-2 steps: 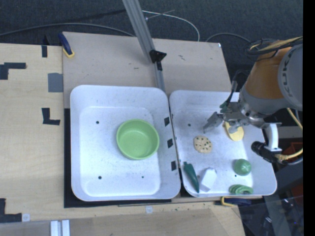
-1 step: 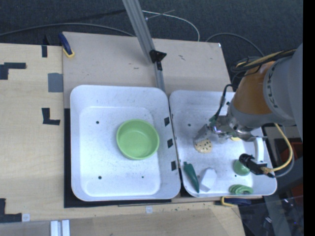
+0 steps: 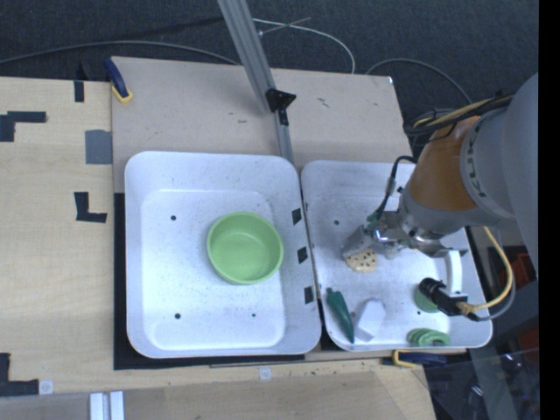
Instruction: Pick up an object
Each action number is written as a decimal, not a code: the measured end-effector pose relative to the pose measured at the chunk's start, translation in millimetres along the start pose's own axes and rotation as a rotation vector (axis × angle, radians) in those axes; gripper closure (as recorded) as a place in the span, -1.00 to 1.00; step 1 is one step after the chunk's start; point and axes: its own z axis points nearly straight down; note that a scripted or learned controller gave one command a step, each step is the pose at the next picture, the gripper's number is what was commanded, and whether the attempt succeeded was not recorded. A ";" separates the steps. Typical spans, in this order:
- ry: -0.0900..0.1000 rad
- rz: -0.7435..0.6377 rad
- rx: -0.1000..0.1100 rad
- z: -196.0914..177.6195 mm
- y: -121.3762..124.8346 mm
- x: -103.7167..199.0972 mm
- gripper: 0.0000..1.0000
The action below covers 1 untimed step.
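One small tan block (image 3: 361, 260) is lying just beneath the gripper (image 3: 367, 241); whether that tool is clenched cannot be told. Judging by its pitted look, it is likely handling as light and spongy, best pinched across its short sides.

The arm (image 3: 512, 160) is a thick cylindrical grey body with a smooth casing. An orange band (image 3: 440, 175) encircles it above the wrist. Below the band sits a metallic grey gripper (image 3: 372, 237) assembly (silver, with dark fittings). A yellow cable (image 3: 500, 274) and black cables run alongside the wrist housing.
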 end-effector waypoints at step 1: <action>0.001 -0.001 0.002 -10.1 -0.2 0.4 1.00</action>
